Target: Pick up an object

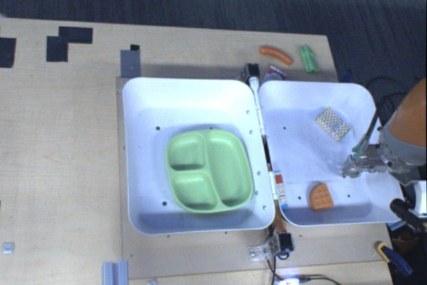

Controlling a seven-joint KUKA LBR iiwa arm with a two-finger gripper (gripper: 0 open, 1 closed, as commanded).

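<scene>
The right bin [300, 143] holds an orange waffle-like piece [321, 197] near its front wall and a checkered packet [332, 123] toward the back right. My gripper [352, 169] hangs low over the right side of that bin, between the two, and touches neither. Nothing shows between its fingers. A green divided tray [209, 169] lies in the left bin [143, 143].
Behind the bins on the bench lie an orange sausage-shaped toy [275, 55] and a green toy [307, 58]. A divider strip [265, 143] runs between the bins. The arm's orange band [408, 120] sits at the right edge. Cables lie in front of the bins.
</scene>
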